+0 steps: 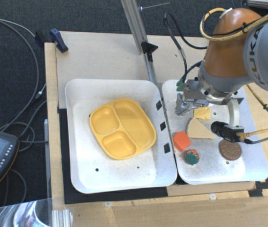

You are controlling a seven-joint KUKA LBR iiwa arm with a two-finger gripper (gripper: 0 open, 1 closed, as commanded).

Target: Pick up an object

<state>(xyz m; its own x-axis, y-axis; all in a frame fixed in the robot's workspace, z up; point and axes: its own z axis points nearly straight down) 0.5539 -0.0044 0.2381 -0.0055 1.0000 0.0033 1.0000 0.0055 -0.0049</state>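
Arm reached over right bin point(252, 169), tool point(183, 105) lowered near bin's upper left, finger state cannot be told, cheese wedge point(201, 129) just below tool, orange block point(181, 140), green-red toy point(192, 157), brown disc point(229, 150) nearby, yellow divided tray point(122, 128) seen in left bin point(77, 98).

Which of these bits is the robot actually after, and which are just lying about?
Possibly for picking, in the right bin:
orange block
cheese wedge
brown disc
small green and red toy
gripper above them

Just lying about:
yellow divided tray, left bin
blue clamp
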